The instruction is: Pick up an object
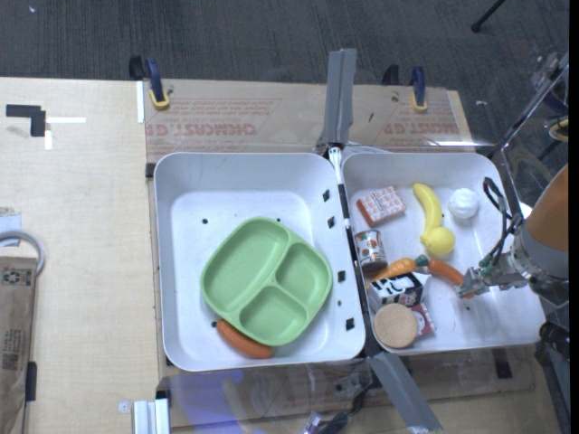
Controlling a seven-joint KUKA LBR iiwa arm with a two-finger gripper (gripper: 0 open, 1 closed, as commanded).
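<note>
Even, fairly bright overhead light; soft overall focus.

The two white bins [172,269] read bright without blowing out, and the green plate [265,281] throws only a thin, soft shadow onto the bin floor. The dark floor beyond the counter's [81,224] far edge stays dim and grainy. A bluish-violet glare smears the near edge below the left bin. Fine detail is mushy throughout: the small items and the gripper [474,280] look slightly blurred.

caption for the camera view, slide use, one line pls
Gripper low in right bin beside carrot; green plate in left bin.
</note>
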